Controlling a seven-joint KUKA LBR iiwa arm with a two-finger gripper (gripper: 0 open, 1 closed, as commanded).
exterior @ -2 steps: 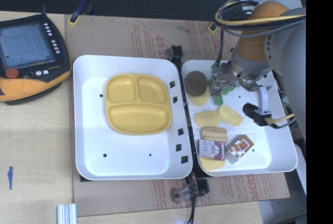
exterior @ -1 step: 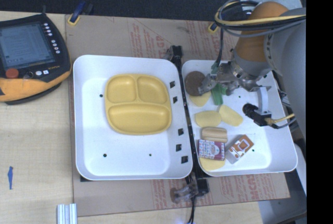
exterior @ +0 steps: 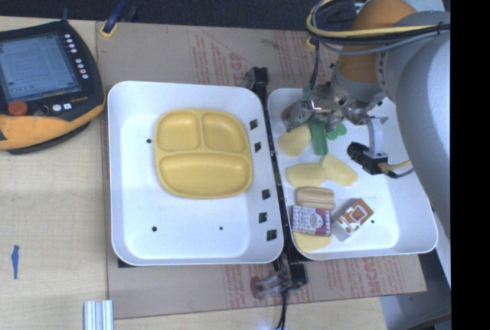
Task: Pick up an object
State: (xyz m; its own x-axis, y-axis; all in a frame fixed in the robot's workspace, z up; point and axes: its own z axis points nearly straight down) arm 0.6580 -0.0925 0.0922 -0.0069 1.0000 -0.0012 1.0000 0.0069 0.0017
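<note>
Brown cardboard covers the bench [exterior: 191,45] under my camera, with dark carpet beyond it at the top. At the far left I see the teach pendant [exterior: 42,83], grey screen in an orange-yellow shell, lying on the wood.

On the cardboard sit two white bins side by side. In the left bin [exterior: 130,236] lies a yellow divided plate [exterior: 204,152], three compartments, flat and set toward the bin's upper half.

The right bin [exterior: 406,229] holds the small things I could pick: a pale yellow piece [exterior: 294,141] at the upper left, a green item [exterior: 318,138] just beside it, two more pale yellow pieces [exterior: 306,172] [exterior: 339,169] below, touching each other, then a hot-dog toy [exterior: 315,197], a pink-and-white carton [exterior: 310,220] and a brown-and-white box [exterior: 353,217] near the front.

My arm [exterior: 383,22] comes in from the right, orange band uppermost. The gripper [exterior: 316,112] hangs low over the upper left of the right bin, right above the green item; I cannot tell how it is set, or whether it has anything.
</note>
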